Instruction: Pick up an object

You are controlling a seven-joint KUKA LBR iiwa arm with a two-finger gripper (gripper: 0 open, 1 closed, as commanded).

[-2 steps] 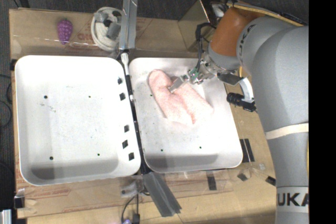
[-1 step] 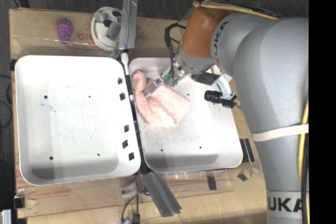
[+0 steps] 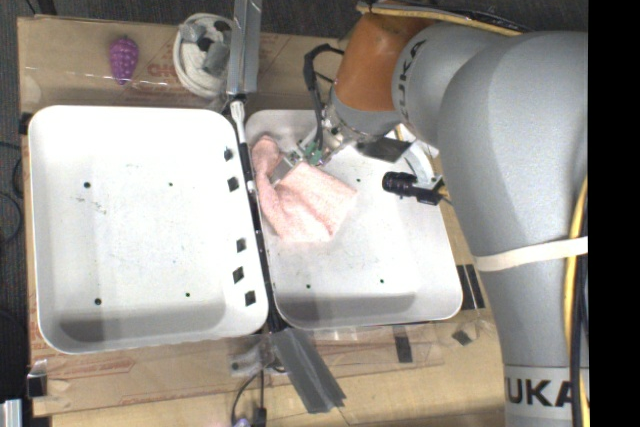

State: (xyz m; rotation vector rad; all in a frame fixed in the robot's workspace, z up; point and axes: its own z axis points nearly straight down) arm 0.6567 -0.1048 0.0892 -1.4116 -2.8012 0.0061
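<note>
A pink cloth (image 3: 300,198), crumpled and folded over on itself, is seen lying in the right bin (image 3: 400,300), in that bin's upper left part, close against the divider (image 3: 250,225) between the two bins. One fold of the cloth runs up along the divider side, while a broader flap is spread toward the bin's middle. The gripper (image 3: 300,160) is placed directly over the upper edge of the cloth, at or just touching the fabric. How far the jaws are parted cannot be told, and no part of the cloth can be confirmed as held between them, since the wrist and the cloth's own folds hide that spot. The grey arm (image 3: 500,135), with its orange band (image 3: 372,65), is reached in from the right across the right bin's upper edge. The left bin (image 3: 130,215) is set alongside. Beyond the bins, a small purple object (image 3: 123,58) and a white coil of cable (image 3: 203,53) are seen resting on the bench (image 3: 70,40).
</note>
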